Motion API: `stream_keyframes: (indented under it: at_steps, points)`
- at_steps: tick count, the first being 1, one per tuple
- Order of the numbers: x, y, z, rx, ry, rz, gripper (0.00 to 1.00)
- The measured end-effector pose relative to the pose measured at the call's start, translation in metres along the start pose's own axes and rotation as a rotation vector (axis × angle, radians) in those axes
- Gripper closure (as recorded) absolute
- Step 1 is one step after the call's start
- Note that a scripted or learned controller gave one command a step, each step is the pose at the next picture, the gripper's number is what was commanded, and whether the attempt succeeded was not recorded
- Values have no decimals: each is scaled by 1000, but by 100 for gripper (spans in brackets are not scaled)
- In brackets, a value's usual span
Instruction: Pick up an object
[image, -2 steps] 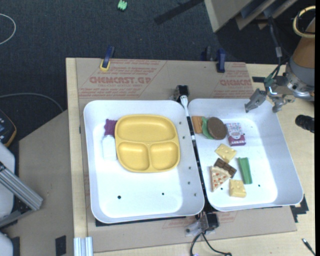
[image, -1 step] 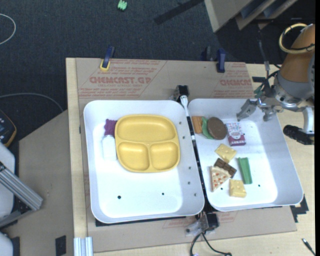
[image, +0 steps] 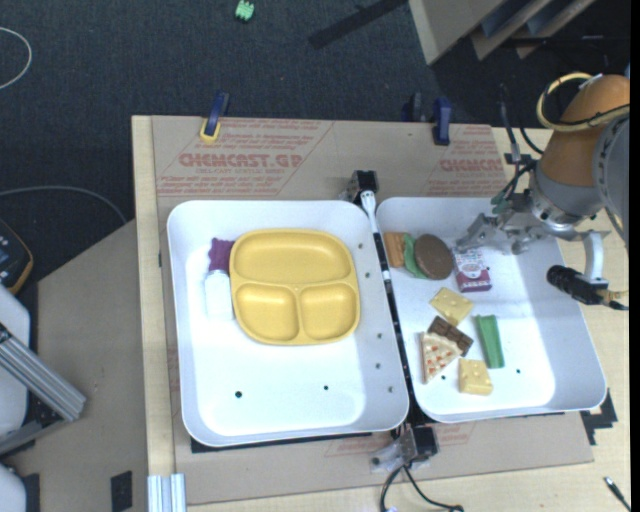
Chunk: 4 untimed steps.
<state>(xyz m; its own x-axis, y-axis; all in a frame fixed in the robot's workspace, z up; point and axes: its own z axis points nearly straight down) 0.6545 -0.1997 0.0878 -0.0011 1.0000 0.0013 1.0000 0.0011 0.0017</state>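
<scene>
Just under the gripper, whose fingers I cannot make out, lies a small red packet in the right bin. Farther off sits a yellow tray in the left bin, on a brown board over dark carpet.

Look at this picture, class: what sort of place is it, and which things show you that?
Probably a robot test lab. A robot arm reaches over two white bins, toy food such as a pizza slice lies in one, and the board beneath is clamped down.

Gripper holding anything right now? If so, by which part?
Cannot tell. The gripper sits above the red-and-white packet in the right bin; nothing shows between its fingers.
</scene>
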Motion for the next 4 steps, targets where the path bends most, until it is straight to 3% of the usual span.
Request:
stream_keyframes:
  at_steps: [1,3,4]
  points:
    - [0,4,-17,-12,-2,-2,100]
    - [-5,13,-134,-7,-5,0,100]
    - [40,4,-136,3,0,-2,100]
